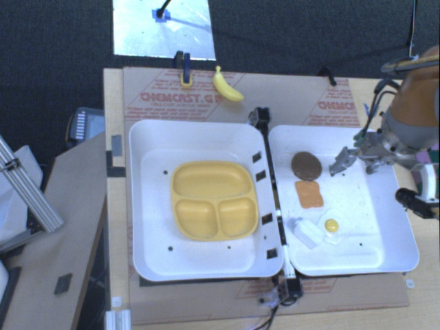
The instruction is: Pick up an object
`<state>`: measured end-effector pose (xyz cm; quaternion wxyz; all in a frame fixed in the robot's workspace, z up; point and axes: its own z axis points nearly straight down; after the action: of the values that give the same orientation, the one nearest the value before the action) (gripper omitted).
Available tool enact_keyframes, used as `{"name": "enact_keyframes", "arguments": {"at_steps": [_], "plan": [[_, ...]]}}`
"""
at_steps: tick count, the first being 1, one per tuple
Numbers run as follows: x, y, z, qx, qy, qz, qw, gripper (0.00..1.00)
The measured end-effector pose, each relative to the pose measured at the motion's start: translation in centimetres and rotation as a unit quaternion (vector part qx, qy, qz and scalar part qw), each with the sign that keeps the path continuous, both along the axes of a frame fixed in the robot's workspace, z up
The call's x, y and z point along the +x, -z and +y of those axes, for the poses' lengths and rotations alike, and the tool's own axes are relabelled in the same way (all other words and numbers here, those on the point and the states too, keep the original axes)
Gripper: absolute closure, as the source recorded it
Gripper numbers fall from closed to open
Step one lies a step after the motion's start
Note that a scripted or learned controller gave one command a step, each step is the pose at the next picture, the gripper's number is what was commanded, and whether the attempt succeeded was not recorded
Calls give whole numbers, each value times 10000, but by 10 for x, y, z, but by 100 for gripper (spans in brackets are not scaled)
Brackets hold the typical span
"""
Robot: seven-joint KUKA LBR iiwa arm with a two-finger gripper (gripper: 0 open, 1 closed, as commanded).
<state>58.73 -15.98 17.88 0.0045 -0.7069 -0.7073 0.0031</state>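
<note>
In the right white bin (385, 253) lie a round brown disc (306, 164), an orange rectangular piece (309, 194), a white block (306, 233) and a small yellow ball (331, 225). My gripper (358, 162) hangs over the bin's upper right part, to the right of the brown disc and apart from it. Its fingers (342, 161) are spread and nothing sits between them.
The left white bin (148, 157) holds a yellow three-compartment tray (212, 199). A toy banana (227, 86) and a yellow-and-blue clamp (185, 69) rest on the cardboard behind the bins. A black divider rail (269, 191) runs between the bins. The arm (416, 108) enters from the right.
</note>
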Motion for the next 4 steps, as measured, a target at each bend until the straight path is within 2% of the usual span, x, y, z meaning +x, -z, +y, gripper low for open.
{"name": "enact_keyframes", "arguments": {"at_steps": [1, 2, 3, 4], "plan": [[3, -7, 0, -11, -13, -60, 10000, 0], [7, 55, 3, -9, -11, -47, 10000, 0], [8, 95, 3, -14, -2, -67, 10000, 0], [10, 80, 3, -9, -8, -100, 9999, 100]]}}
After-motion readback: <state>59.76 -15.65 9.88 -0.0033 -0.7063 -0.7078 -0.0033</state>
